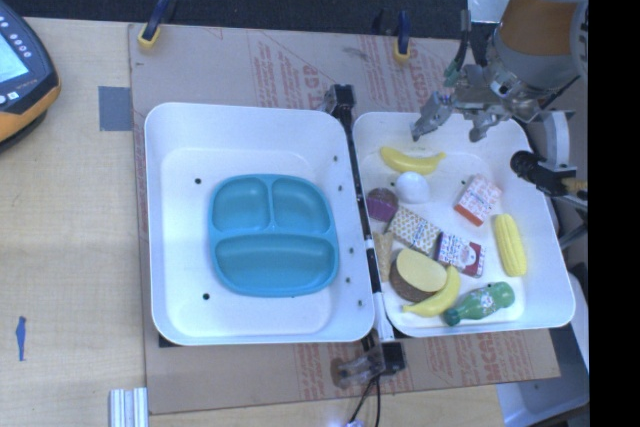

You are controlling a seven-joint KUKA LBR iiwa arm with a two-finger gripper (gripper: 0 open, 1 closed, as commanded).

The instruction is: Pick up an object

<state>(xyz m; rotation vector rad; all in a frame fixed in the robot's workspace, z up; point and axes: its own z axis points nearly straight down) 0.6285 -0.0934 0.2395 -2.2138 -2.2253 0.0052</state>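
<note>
My gripper (455, 125) hangs open above the back edge of the right bin (560, 310), with nothing between its fingers. Just below it lie a yellow banana (411, 158) and a white egg (410, 186). Further forward in that bin are a purple piece (381, 205), a checkered cracker box (416, 230), a red and white carton (478, 201), a small red packet (463, 253), a corn cob (510, 244), a brown and cream round slice (413, 272), a second banana (443, 293) and a green bottle (481, 302).
The left bin (170, 215) holds a blue divided plate (273, 235). A black bracket (342, 100) sits at the back of the seam between the bins. Clamps stand at the board's far edge, and a yellow-grey pendant (20, 65) lies at the far left.
</note>
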